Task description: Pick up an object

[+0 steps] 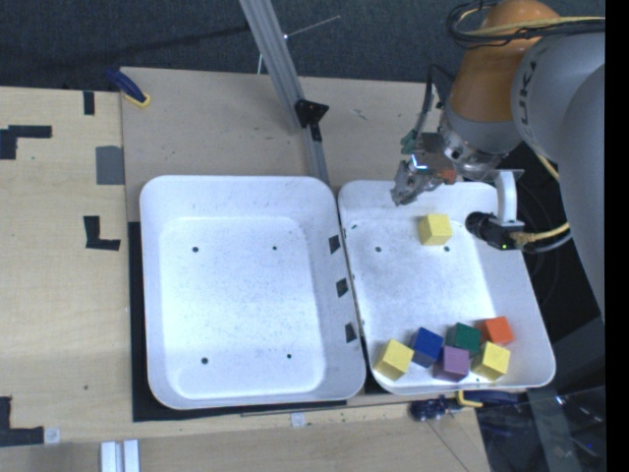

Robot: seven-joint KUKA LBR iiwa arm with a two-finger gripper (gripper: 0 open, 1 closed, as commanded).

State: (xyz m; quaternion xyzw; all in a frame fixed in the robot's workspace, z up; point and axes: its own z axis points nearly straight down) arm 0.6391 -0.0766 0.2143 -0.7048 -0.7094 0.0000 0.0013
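The pincer [407, 191] is hovering over the right bin's [413, 293] far corner, grip unreadable, nothing seen in it, the yellow cube [433, 228] lying just beside, so picking is still pending.

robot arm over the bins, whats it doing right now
The grey arm reaches in from the right, its pincer hanging above the far end of the right bin, nothing between its fingers. A lone yellow cube sits just beside it on the bin floor. Six more cubes cluster at the near end: yellow, blue, purple, green, orange and another yellow. No cube is lifted yet.
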